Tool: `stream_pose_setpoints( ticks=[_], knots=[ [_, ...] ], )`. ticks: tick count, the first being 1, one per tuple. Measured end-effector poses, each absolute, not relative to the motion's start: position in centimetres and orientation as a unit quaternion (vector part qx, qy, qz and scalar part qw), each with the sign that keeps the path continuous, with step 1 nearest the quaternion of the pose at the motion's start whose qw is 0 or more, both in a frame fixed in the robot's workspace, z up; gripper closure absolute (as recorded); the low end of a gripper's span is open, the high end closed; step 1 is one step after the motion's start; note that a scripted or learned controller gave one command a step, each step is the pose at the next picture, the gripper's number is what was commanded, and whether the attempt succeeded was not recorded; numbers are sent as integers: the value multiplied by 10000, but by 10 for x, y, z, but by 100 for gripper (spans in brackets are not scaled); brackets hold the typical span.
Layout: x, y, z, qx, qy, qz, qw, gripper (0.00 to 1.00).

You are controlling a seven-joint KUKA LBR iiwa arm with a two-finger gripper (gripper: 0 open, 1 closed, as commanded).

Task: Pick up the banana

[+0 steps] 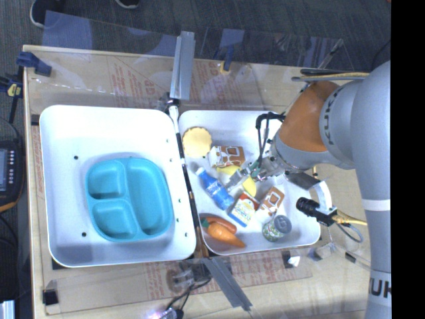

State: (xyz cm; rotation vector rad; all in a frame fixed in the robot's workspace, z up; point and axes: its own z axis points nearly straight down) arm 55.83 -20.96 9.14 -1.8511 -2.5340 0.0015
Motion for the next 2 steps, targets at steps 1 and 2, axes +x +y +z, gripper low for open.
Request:
stream_pose_setpoints(
  ticks=[1, 2],
  knots=[
    [559, -209, 102, -5880, -8089, 6, 22, 100],
    [601, -168, 199, -6188, -7855, 2, 4, 100]
  ],
)
